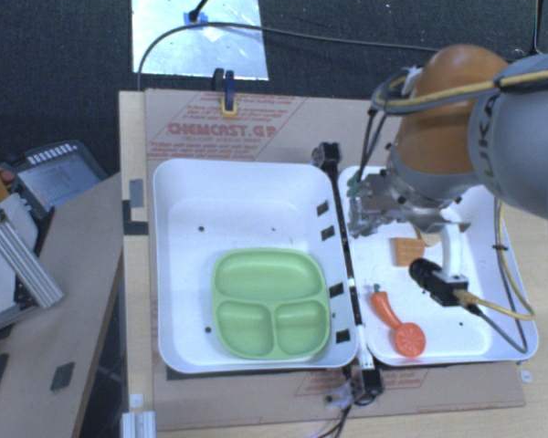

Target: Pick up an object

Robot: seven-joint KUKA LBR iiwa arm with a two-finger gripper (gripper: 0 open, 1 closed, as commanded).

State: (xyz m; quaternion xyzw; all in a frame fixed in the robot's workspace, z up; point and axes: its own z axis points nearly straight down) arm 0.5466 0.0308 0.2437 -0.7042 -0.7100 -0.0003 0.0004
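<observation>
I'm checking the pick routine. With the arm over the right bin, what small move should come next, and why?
Probably a short shift toward the orange spoon before descending. The gripper hangs above the right bin near its left wall, and the spoon lies nearer the camera on the bin floor, apart from the tan block.

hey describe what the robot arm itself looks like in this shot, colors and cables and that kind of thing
The arm is bulky and rounded, with a grey shell and a glossy orange band above the wrist. Yellowish and dark cables loop across the orange part. Below it sits a metal gripper assembly, silver-grey with dark wiring. A white bracket with a black unit and a yellow cable trails from it.
</observation>
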